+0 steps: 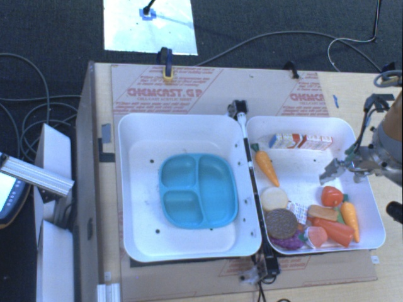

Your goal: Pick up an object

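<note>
White plastic bins sit side by side; the left bin (141, 137) holds a blue divided plate (198, 190). In the right bin (371, 222) we note a carton (301, 141), a carrot (266, 166), a cookie (281, 222) and a tomato (332, 195). The gripper (340, 168) hangs just above the tomato at the right side; we cannot tell how its grip is set. We see nothing held.
</note>
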You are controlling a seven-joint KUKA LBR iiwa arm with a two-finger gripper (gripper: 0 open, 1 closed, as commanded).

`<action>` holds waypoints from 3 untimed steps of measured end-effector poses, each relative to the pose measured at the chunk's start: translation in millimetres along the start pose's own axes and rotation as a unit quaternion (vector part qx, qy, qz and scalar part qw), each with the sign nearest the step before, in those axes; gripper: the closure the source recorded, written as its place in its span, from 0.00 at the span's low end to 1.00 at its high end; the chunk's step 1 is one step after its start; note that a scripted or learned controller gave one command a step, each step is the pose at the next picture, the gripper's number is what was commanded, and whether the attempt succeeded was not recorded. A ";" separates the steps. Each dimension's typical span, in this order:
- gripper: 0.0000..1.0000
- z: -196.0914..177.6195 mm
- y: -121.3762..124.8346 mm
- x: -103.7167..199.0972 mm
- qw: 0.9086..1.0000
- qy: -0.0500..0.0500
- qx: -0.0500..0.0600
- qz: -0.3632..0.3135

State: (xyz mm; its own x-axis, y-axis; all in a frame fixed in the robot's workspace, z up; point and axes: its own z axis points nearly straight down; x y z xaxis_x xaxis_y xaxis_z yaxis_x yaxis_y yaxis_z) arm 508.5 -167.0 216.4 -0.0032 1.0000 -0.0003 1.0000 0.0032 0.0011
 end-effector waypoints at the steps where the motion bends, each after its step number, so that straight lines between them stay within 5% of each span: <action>1: 0.00 98.6 3.6 -21.6 1.000 0.000 0.001 0.001; 2: 0.00 132.1 -3.3 -18.6 1.000 0.000 0.000 0.001; 3: 1.00 120.9 -2.1 -18.9 1.000 -0.001 -0.002 0.001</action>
State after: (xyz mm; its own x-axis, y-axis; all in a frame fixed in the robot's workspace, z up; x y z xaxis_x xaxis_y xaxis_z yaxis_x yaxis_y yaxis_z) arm 506.6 -186.0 95.5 -0.0008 1.0000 -0.0022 1.0000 0.0009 0.0051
